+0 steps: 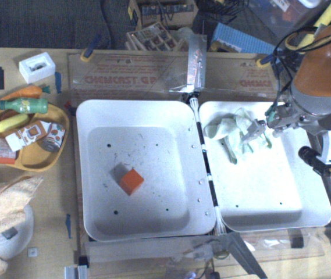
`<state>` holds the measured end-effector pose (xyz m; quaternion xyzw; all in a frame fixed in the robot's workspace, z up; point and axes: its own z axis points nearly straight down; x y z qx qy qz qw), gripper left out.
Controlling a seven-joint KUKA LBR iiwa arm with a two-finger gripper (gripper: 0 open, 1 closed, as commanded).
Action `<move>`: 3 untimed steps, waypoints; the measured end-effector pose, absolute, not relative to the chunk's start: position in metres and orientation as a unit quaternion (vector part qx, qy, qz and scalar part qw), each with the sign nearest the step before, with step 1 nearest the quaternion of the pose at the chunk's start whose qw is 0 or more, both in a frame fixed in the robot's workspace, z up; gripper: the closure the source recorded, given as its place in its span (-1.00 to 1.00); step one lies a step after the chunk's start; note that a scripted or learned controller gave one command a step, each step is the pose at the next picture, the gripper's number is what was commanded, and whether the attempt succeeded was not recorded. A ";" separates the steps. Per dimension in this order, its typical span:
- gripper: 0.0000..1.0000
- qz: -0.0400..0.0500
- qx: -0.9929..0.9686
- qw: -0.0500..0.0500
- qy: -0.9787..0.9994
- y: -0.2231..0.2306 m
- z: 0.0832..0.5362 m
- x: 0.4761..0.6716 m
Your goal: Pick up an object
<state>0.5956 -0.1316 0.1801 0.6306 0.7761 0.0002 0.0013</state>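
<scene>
- You are risking a snag: the gripper (257, 131) is sitting at the cloth (230, 129), and soft folds could be slipping out or dragging along the right bin (281, 199).
- You cannot tell how the gripper is set, nor whether it is holding anything.
- The cloth is lying at the right bin's far end, touching or just beside the gripper.
- The block (132, 181) is lying in the left bin (95, 127), well apart.

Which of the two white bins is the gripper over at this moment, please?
The right bin, which holds the crumpled pale green cloth. The gripper sits at that cloth's right edge. The left bin holds an orange block.
</scene>
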 end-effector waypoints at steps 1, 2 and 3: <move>-1.00 0.003 0.610 0.008 0.792 -0.198 0.092 0.635; 1.00 0.004 0.610 0.011 0.792 -0.198 0.104 0.637; 1.00 0.000 0.594 0.002 0.805 -0.127 0.194 0.610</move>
